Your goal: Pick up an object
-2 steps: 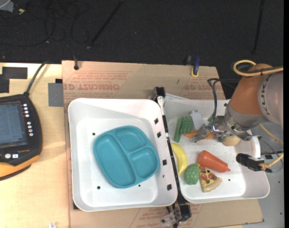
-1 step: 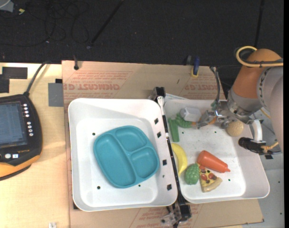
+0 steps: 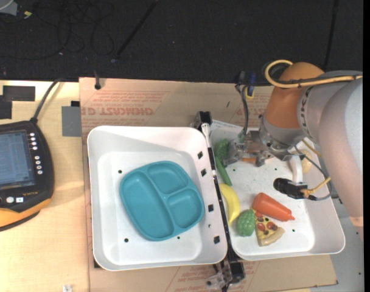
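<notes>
Pizza slice (image 3: 269,231) at bin front, carrot (image 3: 272,205) behind, jaws (image 3: 253,157) well beyond, state unclear

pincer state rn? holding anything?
Pincer: low in the right bin, near its back wall; open or shut cannot be told.

In the right bin we see a yellow banana (image 3: 228,201), green broccoli (image 3: 245,222), orange carrot (image 3: 273,206), pizza slice (image 3: 268,230) and green cucumber (image 3: 221,161), lying flat.
</notes>
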You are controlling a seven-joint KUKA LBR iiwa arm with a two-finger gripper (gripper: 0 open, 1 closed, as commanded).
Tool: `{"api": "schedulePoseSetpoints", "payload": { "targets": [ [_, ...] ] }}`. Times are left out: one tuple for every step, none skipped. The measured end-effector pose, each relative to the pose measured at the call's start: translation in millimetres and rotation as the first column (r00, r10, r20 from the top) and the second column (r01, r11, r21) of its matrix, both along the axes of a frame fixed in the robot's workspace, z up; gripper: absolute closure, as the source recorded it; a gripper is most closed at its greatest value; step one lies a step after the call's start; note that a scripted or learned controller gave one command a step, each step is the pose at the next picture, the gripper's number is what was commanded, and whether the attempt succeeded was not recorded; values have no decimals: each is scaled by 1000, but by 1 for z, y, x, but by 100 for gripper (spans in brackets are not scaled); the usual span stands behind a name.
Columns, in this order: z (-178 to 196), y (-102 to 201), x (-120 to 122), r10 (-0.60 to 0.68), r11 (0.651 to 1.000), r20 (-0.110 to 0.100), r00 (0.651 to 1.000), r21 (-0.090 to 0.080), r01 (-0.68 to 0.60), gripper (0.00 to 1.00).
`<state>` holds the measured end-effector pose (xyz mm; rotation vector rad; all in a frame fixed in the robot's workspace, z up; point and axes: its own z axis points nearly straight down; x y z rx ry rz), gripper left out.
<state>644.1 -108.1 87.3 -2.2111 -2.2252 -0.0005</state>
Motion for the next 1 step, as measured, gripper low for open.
{"api": "schedulePoseSetpoints", "payload": {
  "targets": [
    [0, -6, -1, -6, 1000, 0, 1000, -3, 6, 0]
  ]
}}
